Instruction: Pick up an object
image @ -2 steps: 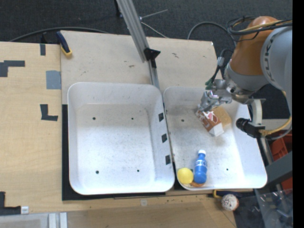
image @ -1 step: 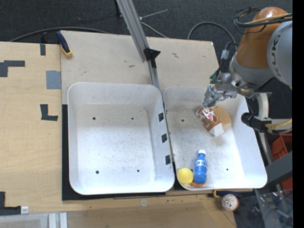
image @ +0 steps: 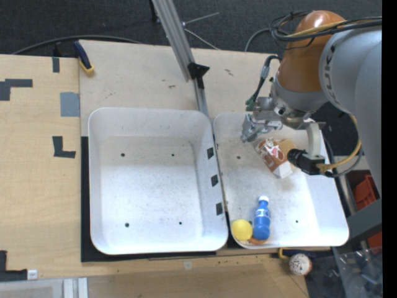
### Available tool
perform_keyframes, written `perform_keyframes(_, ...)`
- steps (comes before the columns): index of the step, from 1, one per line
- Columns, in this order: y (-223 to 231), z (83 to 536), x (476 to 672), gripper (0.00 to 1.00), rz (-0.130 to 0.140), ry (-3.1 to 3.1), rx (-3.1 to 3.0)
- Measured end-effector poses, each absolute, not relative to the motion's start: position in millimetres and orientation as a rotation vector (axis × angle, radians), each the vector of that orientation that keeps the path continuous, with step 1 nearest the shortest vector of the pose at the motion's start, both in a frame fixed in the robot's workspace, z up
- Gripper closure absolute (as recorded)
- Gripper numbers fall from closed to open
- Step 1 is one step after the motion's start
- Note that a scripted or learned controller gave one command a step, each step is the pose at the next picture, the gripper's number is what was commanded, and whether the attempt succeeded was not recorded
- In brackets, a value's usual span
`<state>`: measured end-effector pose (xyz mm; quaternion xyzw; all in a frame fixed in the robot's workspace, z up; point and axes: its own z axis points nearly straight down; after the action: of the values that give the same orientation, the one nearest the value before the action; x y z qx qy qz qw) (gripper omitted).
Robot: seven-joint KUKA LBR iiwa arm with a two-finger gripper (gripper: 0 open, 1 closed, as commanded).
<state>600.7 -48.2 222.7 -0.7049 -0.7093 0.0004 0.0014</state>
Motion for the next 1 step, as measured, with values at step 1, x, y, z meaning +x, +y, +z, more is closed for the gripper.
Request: perform_keyframes(1, 1.5, 232.7, 603.2, 1.0, -0.001, -2.228, -2.212)
